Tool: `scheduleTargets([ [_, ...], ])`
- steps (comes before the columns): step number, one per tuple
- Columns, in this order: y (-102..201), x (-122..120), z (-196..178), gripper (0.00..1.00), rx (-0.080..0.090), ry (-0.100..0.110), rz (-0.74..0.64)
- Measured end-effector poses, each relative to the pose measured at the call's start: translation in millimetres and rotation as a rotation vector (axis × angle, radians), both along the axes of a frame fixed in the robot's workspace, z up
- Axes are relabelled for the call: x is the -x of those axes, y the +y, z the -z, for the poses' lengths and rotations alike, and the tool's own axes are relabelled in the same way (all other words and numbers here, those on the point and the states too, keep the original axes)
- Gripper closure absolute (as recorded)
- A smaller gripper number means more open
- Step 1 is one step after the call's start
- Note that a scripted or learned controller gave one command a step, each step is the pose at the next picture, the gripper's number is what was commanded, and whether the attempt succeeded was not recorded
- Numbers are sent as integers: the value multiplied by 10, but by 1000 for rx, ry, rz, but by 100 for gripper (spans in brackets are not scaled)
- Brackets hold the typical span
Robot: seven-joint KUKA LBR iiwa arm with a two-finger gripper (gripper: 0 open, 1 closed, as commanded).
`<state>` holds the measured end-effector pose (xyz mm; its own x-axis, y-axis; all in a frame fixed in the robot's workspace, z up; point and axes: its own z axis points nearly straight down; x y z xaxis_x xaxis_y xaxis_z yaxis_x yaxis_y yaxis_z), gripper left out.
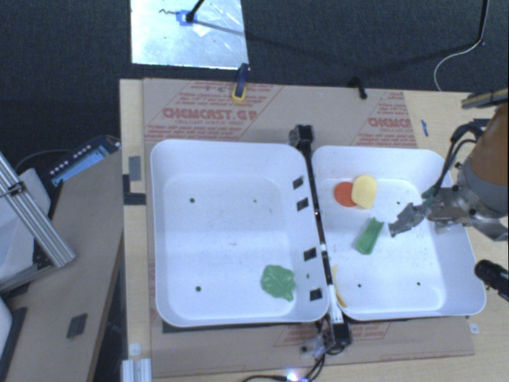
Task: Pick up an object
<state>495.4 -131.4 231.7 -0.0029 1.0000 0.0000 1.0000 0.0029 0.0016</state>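
In the right bin (pixel 413 297) lie a green block (pixel 368 235), a yellow round piece (pixel 365 190) and an orange-red round piece (pixel 343 194) touching it. A green leafy piece (pixel 278 282) lies near the front right corner of the left bin (pixel 223 157). My gripper (pixel 402 220) reaches in from the right and hangs just right of the green block, over the right bin. Nothing shows between its fingers.
A black divider strip with clips (pixel 312 213) runs between the two bins. A small yellow sliver (pixel 340 296) lies at the right bin's front left edge. The bins rest on a cardboard sheet (pixel 215 106). A shiny metal plate (pixel 188 21) lies beyond the bench.
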Motion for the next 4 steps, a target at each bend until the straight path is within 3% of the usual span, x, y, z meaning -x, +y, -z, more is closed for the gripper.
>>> scheduleTargets([
  [1, 274, 100, 1533, 0, -2, 5, 1],
  [2, 459, -690, 1463, 0, 1, -7, -5],
  [3, 274, -317, 1478, 0, 0, 3, 3],
  [4, 510, -1384, 1455, 0, 0, -10, -7],
])
